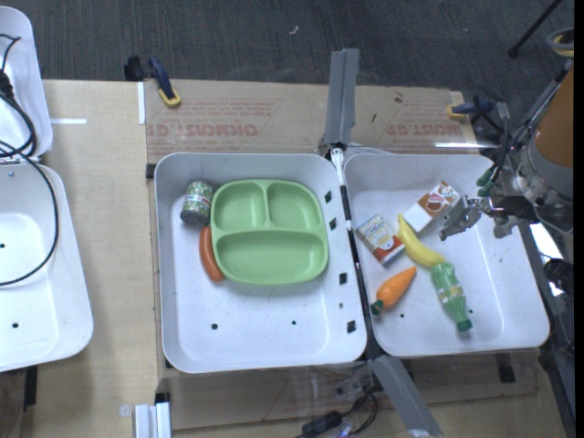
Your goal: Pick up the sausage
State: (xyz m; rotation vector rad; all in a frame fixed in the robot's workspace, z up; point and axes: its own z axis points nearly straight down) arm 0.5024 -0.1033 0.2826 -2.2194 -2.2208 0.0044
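Observation:
The sausage, reddish-orange and slim, lies in the left bin, pressed against the left rim of a green divided plate. My gripper hovers over the right bin near its right side, far from the sausage. Its fingers stand open with nothing between them.
A small can sits just above the sausage at the plate's upper left. The right bin holds a banana, a carrot, a green bottle, a small carton and a red-and-white box. A grey divider stands between the bins.

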